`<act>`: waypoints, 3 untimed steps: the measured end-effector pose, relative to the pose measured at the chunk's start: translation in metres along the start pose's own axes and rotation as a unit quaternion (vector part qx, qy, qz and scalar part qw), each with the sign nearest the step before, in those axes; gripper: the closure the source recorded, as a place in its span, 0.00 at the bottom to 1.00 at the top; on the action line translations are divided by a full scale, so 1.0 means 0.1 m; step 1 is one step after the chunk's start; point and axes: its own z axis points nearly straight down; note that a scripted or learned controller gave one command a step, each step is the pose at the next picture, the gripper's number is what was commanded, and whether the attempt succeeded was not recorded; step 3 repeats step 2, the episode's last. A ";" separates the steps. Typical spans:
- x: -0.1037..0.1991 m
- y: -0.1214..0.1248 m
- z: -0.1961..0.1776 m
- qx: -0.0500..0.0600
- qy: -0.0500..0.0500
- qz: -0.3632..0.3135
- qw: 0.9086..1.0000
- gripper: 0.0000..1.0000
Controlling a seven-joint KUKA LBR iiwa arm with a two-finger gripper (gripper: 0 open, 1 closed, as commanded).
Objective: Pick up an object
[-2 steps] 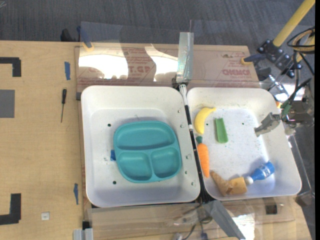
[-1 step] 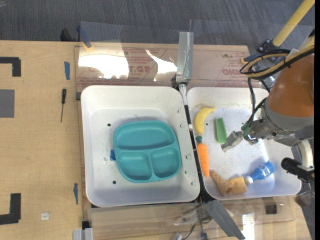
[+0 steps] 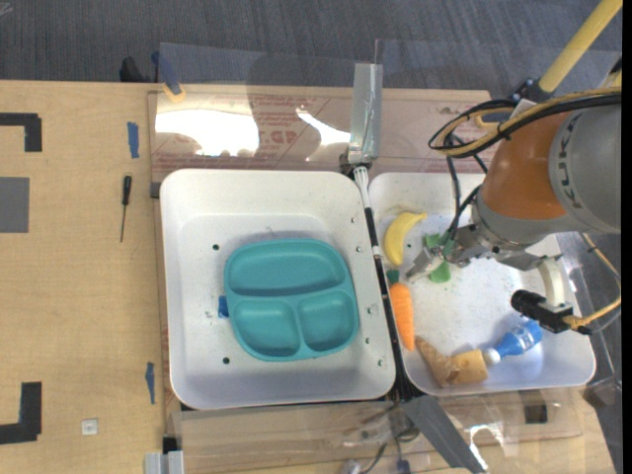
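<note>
Camera view: two white bins on a wooden bench [image 3: 79, 265], arm low over the right one.

From the left, the left bin [image 3: 188, 225] carries a teal divided tray [image 3: 289, 297]. The right bin [image 3: 563, 368] has a yellow banana [image 3: 400, 235] and an orange carrot [image 3: 401, 314] along its left wall, a tan piece [image 3: 452, 363] and a blue bottle [image 3: 513, 344] near the front. The gripper [image 3: 439, 260] sits beside a small green object [image 3: 439, 272]; whether its jaws are apart or together I cannot tell.
</note>
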 end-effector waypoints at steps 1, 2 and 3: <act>-0.01 -0.01 -0.10 0.000 0.000 0.001 1.000 1.00; 0.68 0.61 -0.98 -0.002 0.002 -0.009 1.000 1.00; 0.68 0.61 -0.98 -0.002 0.002 -0.009 1.000 1.00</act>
